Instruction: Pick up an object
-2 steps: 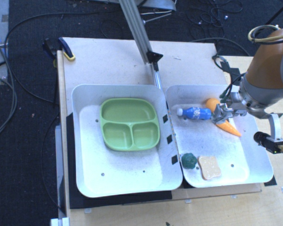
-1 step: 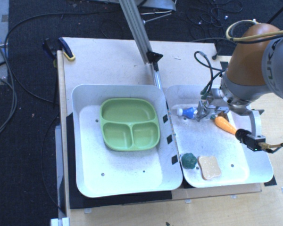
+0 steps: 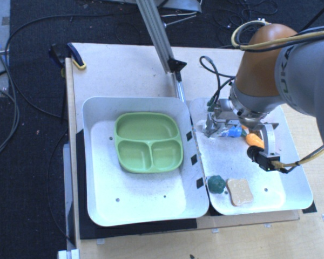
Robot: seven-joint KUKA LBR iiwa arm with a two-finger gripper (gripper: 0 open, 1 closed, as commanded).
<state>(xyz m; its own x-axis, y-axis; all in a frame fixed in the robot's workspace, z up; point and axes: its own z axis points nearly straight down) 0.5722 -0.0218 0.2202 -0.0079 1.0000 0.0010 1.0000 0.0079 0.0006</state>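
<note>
blue object [image 3: 233, 132] beneath lowered arm [image 3: 270, 69]

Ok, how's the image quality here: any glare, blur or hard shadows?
Camera view: lighting even, shadows soft; mild sheen on the orange band; green tray reasonably sharp; the pincer area is cluttered and soft, too unclear to read detail.

A smooth, matt green plastic tray [image 3: 149, 142] is seen in 1 of 2 white, finely speckled plastic bins [image 3: 97, 144]; the desk [image 3: 124, 69] looks pale and matt.
</note>
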